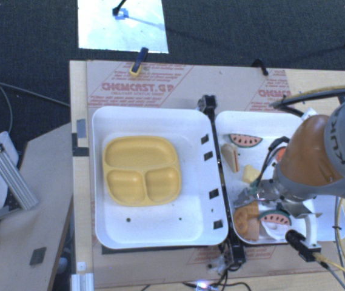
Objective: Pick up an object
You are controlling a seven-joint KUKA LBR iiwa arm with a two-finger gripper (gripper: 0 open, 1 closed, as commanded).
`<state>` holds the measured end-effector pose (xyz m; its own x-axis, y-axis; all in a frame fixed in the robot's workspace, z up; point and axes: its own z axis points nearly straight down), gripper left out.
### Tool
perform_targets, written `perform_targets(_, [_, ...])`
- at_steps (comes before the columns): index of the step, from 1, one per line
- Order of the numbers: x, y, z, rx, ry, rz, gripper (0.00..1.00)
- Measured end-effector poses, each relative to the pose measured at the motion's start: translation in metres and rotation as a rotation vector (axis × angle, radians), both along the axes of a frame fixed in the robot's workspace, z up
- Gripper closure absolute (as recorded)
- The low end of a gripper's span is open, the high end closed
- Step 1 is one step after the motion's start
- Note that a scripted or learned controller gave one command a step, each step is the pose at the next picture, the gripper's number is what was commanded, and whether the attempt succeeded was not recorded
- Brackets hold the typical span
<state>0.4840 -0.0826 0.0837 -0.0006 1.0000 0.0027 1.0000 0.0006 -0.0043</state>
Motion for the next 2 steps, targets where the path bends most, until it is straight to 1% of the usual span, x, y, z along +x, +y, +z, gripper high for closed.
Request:
perform_targets(1, [0.004, -0.001, 0.011, -0.002, -0.008, 0.000, 1.00])
perform_targets(2, [0.068, 0.065, 0.107, -0.001, -0.019, 0.013, 1.00])
